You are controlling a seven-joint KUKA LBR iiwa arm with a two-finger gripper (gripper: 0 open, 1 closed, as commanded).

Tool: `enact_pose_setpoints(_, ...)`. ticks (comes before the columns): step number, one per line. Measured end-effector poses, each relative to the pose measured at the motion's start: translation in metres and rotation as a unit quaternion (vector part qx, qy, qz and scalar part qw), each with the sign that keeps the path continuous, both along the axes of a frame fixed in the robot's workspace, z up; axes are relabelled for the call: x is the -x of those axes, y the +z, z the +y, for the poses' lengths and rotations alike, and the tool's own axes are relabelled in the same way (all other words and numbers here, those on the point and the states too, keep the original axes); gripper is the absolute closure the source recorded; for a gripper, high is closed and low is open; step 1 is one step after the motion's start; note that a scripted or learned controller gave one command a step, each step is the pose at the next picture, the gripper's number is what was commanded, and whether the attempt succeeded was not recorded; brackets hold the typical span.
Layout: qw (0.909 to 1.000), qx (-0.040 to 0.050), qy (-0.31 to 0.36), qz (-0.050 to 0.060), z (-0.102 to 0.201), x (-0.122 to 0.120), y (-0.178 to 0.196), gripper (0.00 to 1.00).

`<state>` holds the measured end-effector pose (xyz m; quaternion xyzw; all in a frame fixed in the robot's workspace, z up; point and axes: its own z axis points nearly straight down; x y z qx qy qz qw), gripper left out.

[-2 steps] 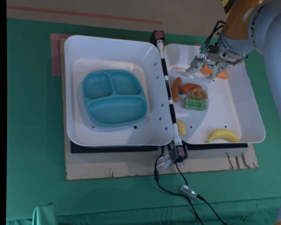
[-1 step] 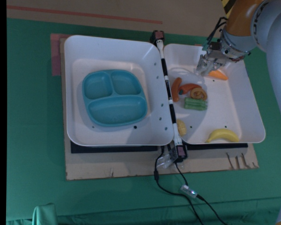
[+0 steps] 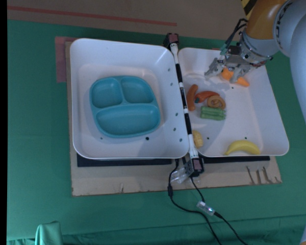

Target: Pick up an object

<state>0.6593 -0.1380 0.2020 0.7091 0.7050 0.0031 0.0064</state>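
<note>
The gripper (image 3: 227, 74) hangs low over the right bin (image 3: 268, 106), fingers spread either side of an orange piece (image 3: 227, 74); whether they actually pinch it cannot be told. A second orange piece (image 3: 242, 81) lies just beside. If the fingers close off-centre, the small rounded piece will likely squirt sideways or the neighbour will jam in.

Teal plate (image 3: 124, 106), yellow banana (image 3: 242, 147), white bins (image 3: 123, 51)
</note>
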Motion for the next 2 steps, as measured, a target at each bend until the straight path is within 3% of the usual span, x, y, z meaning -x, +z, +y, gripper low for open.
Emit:
enact_pose_setpoints(1,1.0000,0.0010,-0.001,-0.004,-0.0011,-0.0014,0.0133,1.00)
enact_pose_setpoints(2,1.0000,0.0009,-0.001,-0.004,-0.0011,-0.0014,0.0133,0.00)
